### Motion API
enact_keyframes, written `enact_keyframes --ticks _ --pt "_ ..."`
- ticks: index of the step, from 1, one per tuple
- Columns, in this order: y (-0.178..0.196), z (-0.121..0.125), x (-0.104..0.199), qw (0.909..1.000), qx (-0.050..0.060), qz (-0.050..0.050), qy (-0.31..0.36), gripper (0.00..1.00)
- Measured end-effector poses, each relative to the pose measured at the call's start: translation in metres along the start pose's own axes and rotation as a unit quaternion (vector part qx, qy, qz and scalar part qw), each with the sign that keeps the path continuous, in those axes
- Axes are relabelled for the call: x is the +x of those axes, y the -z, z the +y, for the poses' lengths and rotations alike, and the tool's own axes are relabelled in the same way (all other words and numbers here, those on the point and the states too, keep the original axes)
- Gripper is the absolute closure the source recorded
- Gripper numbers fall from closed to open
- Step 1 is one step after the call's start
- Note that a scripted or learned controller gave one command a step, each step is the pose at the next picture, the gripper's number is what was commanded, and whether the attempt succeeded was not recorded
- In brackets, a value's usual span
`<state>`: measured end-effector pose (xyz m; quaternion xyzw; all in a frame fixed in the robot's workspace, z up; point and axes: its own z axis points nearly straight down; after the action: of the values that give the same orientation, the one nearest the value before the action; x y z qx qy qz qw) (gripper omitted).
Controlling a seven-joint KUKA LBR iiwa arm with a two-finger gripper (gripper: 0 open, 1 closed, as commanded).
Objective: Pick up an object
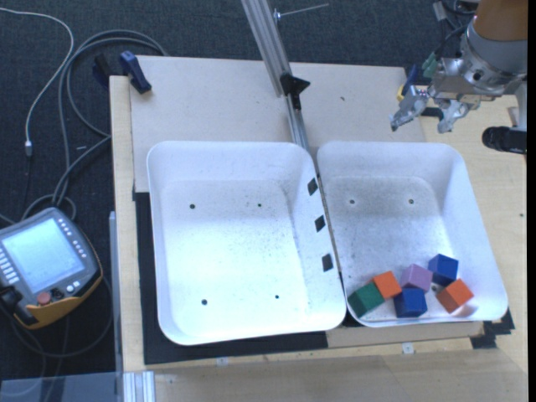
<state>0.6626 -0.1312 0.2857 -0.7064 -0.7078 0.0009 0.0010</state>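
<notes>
Nearest the camera, along the front wall of the right bin (469, 191), 6 small blocks sit bunched in the low corner: a green block (365, 297), an orange block (387, 285), a dark blue block (410, 301), a lilac block (417, 276), a second blue block (443, 267) and a second orange block (455, 295). Most touch a neighbour. The crowding probably comes from the bin's sloped sides, which let loose pieces slide together; that makes a clean grasp harder, since a finger coming down beside one block is likely to strike the next. The second orange block, at the outer end of the cluster, looks the most exposed.

Beside it, the left bin (167, 224) holds no blocks, only dark specks on its floor. The 2 bins meet along a shared ridge marked with black tabs.

Farther back lies the bare pale surface (209, 99), with a slanted metal rail (266, 32) rising over it.

Farthest off, the pincer (425, 114) hangs above the back rim of the right bin, well apart from the blocks. Its 2 fingers are spread with clear space between them, gripping nothing. That posture suits an approach not yet begun: the arm must travel forward over the bin and descend before any block can be taken.
</notes>
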Motion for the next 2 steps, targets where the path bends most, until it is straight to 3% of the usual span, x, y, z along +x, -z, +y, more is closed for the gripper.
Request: enact_keyframes --ticks 1,2 --pt "-0.168 -0.052 -0.004 1.0000 0.004 0.001 -0.002 0.00" --pt "-0.151 -0.048 -0.004 1.0000 -0.003 0.000 -0.001 1.00"
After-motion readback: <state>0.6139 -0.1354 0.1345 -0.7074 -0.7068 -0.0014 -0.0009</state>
